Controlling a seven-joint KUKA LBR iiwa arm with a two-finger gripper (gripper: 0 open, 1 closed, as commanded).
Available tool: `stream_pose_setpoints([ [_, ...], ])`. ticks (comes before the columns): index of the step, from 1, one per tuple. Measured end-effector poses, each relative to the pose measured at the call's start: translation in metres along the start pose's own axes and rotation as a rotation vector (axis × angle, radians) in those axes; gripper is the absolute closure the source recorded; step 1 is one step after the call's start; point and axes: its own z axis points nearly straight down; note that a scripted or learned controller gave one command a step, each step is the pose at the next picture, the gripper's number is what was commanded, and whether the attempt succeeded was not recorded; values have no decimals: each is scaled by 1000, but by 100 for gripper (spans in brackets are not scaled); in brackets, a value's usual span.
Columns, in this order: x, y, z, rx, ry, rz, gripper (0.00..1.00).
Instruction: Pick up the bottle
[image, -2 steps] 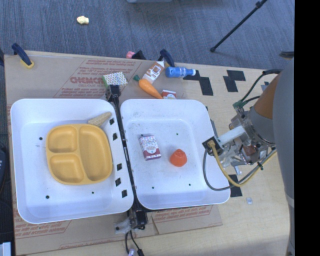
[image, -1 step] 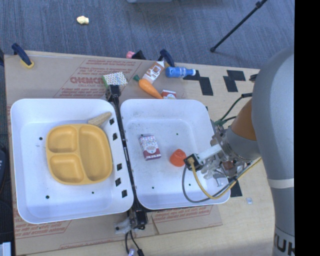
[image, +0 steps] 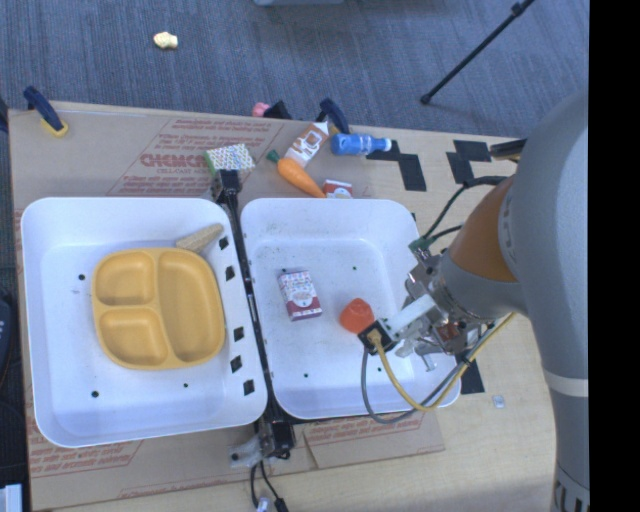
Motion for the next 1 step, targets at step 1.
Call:
stream_pose_setpoints([
  [1, 8, -23, -33, -3, 1, 31, 100],
])
